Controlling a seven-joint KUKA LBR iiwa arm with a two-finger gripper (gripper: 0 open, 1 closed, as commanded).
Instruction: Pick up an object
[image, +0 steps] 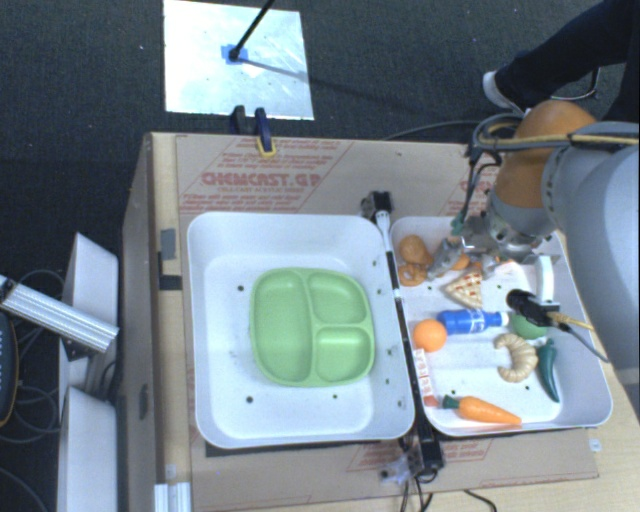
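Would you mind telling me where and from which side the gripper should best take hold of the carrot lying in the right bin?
Grip the carrot across its thicker orange middle, coming straight down from above. It lies flat and lengthwise near the front wall of the right bin, with its green end toward the divider, so fingers closing across its narrow width should fit. The croissant sits clear behind it.

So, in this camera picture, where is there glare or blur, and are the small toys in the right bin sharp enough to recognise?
Camera view: the shiny silver sheet on the dark floor glares pale blue-white; light over the two bins is even, with soft shadows. The green divided plastic plate is clear. The orange toy carrot and blue bottle are recognisable but soft; the items near the gripper blur together.
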